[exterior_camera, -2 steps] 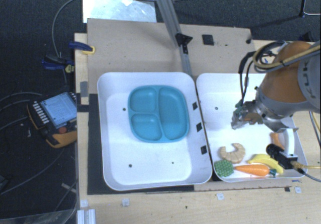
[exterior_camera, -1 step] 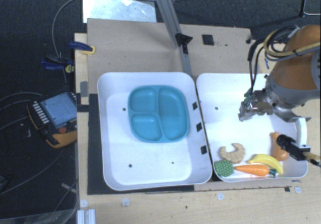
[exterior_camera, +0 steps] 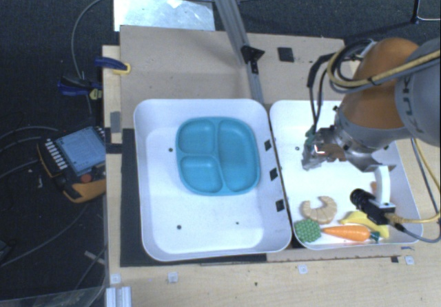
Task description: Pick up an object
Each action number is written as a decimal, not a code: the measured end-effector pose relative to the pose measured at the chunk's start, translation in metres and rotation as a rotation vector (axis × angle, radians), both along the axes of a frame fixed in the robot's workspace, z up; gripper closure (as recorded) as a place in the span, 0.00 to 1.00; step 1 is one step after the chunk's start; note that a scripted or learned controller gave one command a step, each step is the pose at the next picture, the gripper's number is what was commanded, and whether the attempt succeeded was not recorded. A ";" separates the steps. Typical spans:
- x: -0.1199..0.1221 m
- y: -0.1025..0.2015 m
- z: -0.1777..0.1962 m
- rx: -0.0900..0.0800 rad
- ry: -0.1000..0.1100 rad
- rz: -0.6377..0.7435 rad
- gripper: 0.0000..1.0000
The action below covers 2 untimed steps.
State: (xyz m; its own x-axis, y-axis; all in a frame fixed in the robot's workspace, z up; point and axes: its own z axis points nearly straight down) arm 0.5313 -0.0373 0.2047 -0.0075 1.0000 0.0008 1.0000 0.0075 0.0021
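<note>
While I hold the arm over the right bin (exterior_camera: 289, 120), the end effector (exterior_camera: 316, 151) hangs above bare floor; I cannot tell its state. Nothing lifted: croissant (exterior_camera: 319, 209), carrot (exterior_camera: 346, 233) and green piece (exterior_camera: 307, 230) lie near the front edge. The whole pick remains.

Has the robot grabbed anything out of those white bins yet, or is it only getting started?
Nothing looks picked up yet. The croissant, carrot and green piece lie in the right bin, near its front edge. The gripper hangs over that bin's middle. Reaching, grasping and lifting one remain.
</note>
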 end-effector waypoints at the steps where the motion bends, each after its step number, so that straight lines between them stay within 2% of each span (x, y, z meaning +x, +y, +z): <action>1: 0.005 0.057 0.012 0.001 0.000 0.003 1.00; 2: 0.000 0.113 0.024 0.001 0.000 0.003 1.00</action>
